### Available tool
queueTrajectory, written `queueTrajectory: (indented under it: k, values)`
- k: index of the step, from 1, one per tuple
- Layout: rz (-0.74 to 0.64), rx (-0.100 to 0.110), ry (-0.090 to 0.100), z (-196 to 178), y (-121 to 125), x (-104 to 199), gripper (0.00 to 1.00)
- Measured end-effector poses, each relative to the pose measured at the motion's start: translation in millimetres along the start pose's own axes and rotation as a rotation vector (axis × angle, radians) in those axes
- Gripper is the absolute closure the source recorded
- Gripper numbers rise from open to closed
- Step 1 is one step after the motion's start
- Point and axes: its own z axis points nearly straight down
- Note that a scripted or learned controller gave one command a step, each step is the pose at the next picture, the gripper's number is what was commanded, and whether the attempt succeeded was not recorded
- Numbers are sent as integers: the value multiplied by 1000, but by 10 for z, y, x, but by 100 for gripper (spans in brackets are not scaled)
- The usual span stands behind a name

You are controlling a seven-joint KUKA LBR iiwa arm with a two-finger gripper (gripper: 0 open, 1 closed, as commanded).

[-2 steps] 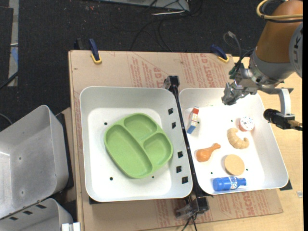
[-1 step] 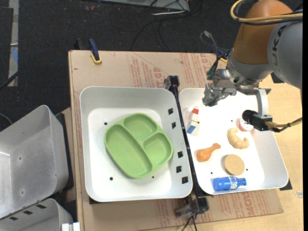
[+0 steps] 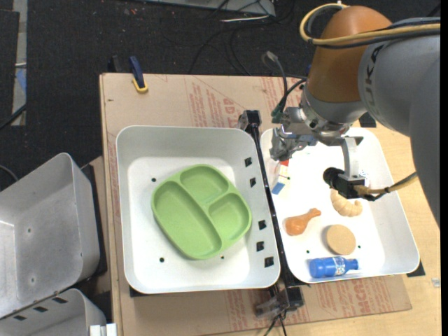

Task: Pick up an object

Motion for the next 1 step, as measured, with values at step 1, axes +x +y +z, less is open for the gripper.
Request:
queueTrajectory:
  k: [1]
  values:
    - [-2, -1, 1, 14, -29, 650, 100]
